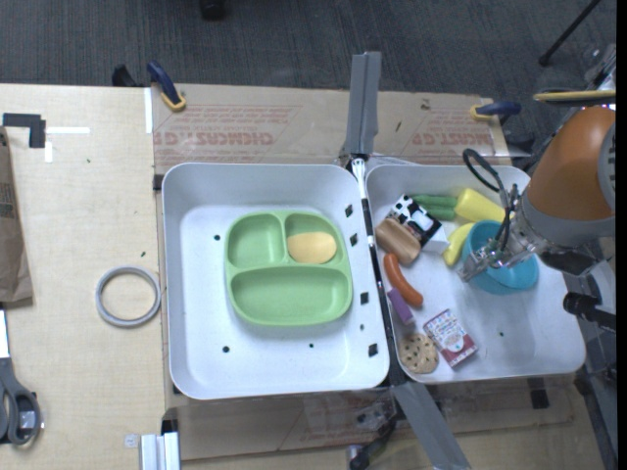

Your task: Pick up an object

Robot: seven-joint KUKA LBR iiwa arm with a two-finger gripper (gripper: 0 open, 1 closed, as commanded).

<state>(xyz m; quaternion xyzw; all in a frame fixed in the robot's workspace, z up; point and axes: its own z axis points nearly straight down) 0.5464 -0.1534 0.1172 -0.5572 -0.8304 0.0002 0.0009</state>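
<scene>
Blue cup [509, 270] looks to be the target, sitting in the right-hand bin [534, 352] with the gripper [493, 259] down at its left rim. Taking the cup as the landmark and going left to right: far to its left, in the other bin [186, 262], a green divided tray [284, 297] carries a yellow oval piece [313, 248]. Nearer, still left of the cup, lie a toy hot dog [402, 280], a cookie [418, 354] and a small red packet [452, 337]. A banana [457, 245] touches the cup's left side. I'd judge the cup light, rigid, smooth plastic, likely slippery; pinching its rim wall seems best. Whether the fingers are spread or closed I cannot tell; nothing is visibly held.
</scene>
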